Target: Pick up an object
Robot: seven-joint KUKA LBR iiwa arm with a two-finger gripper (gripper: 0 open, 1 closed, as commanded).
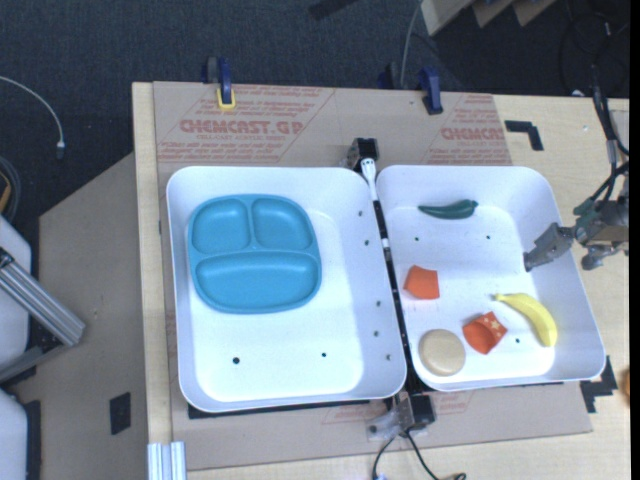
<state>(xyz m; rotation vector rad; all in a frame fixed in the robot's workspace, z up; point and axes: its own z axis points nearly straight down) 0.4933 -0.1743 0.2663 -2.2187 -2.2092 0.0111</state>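
The right bin [520, 193] holds a dark green pepper [448, 209] at the back and an orange block [423, 283] near the middle. A yellow banana [531, 315], a red piece [485, 332] and a round beige bun [441, 352] lie toward the front. My gripper [571, 252] hovers over the bin's right rim, just above and behind the banana. It stands open with nothing between its fingers.
The left bin [340, 348] carries a blue divided plate [256, 254] in its back half. A black divider with clamps [366, 154] runs between the bins. Blue clamps [222, 73] hold the cardboard bench top at the back.
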